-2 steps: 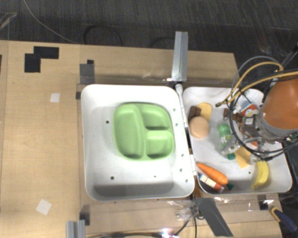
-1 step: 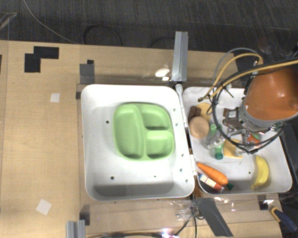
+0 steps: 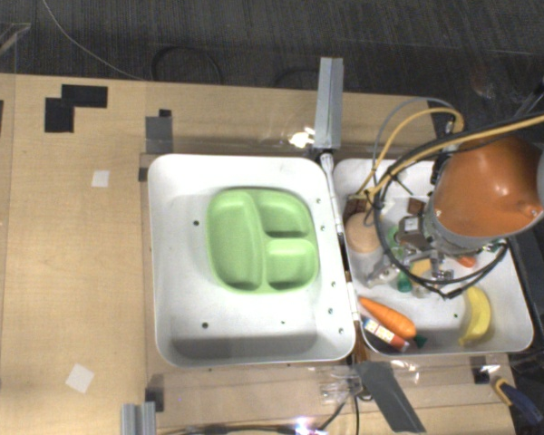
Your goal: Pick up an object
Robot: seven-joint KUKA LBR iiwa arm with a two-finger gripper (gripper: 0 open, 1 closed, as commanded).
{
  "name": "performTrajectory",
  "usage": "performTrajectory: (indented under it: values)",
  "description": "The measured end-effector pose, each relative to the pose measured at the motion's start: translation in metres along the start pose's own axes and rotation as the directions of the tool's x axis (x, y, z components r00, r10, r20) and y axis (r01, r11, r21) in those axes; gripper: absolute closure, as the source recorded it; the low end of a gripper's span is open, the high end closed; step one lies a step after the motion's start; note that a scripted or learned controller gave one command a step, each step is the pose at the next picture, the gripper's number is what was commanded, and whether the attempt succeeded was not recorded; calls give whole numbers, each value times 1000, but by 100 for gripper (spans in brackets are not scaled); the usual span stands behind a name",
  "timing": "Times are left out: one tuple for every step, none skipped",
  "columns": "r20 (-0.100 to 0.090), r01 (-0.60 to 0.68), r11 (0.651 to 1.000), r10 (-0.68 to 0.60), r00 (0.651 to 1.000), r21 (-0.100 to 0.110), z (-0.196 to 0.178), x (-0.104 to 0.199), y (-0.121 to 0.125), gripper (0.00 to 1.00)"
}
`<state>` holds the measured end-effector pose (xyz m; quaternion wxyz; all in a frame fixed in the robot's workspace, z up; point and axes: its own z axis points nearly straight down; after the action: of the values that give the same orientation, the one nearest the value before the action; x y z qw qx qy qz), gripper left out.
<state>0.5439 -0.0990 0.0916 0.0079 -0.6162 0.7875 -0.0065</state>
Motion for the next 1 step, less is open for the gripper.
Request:
performTrajectory:
  values:
    - [-1,-25,1000,24,1000,-6,1,-9,-24,0]
